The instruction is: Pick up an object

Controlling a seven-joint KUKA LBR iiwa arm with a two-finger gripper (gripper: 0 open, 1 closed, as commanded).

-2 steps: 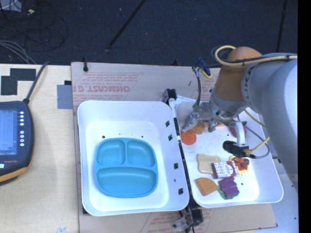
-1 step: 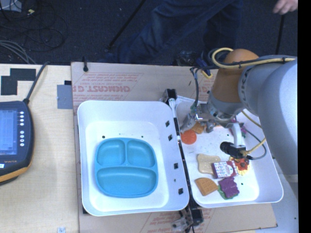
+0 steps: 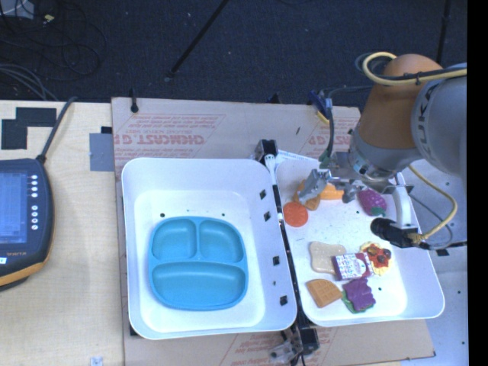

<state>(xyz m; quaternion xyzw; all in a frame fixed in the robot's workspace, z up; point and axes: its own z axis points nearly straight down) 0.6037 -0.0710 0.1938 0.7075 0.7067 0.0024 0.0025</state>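
Toys sit in the right bin (image 3: 427, 300): orange ball (image 3: 295, 215) by the left wall, beige slab (image 3: 326, 255) mid-bin, tan waffle piece (image 3: 323, 292) near the front, small printed box (image 3: 352, 265), purple-green item (image 3: 359, 296) at the front, red-yellow piece (image 3: 377, 255), magenta piece (image 3: 372, 200) under the arm, orange-yellow bit (image 3: 331, 193) next to the gripper. Gripper (image 3: 329, 181) is low over the bin's back-left area, near that orange-yellow bit; can't tell how wide it stands or whether it has anything. Arm (image 3: 404, 120) comes in from the right, orange band up top, yellow cable looped over it. Left bin (image 3: 145, 181) touches the right one and holds a blue divided tray (image 3: 198, 263). Both bins rest on a cardboard sheet (image 3: 191, 132) with printed text, on a pale wood bench (image 3: 69, 311). Pendant with screen (image 3: 19, 216) lies at far left. Dark floor (image 3: 191, 36) behind, with cables.
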